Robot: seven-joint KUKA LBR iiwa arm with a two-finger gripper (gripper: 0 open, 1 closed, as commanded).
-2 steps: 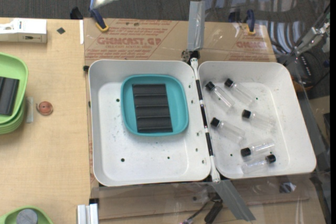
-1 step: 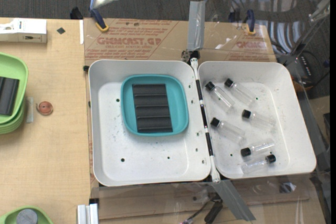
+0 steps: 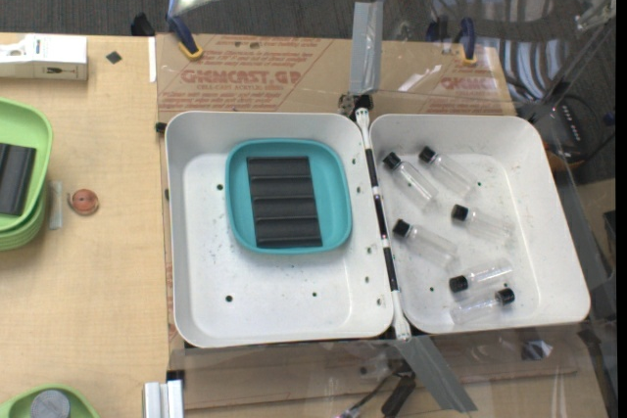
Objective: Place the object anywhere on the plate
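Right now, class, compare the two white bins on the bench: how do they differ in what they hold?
The left bin holds one teal plate with a dark ridged insert; the right bin holds several loose clear tubes with black caps. The left bin's plate sits squarely toward the back; the right bin's tubes lie scattered at different angles. Both bins are shallow, white, speckled, and stand side by side.

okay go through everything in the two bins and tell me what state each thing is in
Teal plate, left bin: flat, holding a dark ribbed insert, no vial on it.
Clear vials, right bin: six, all lying on their sides, black caps on, scattered.
Left bin: holds just the plate.
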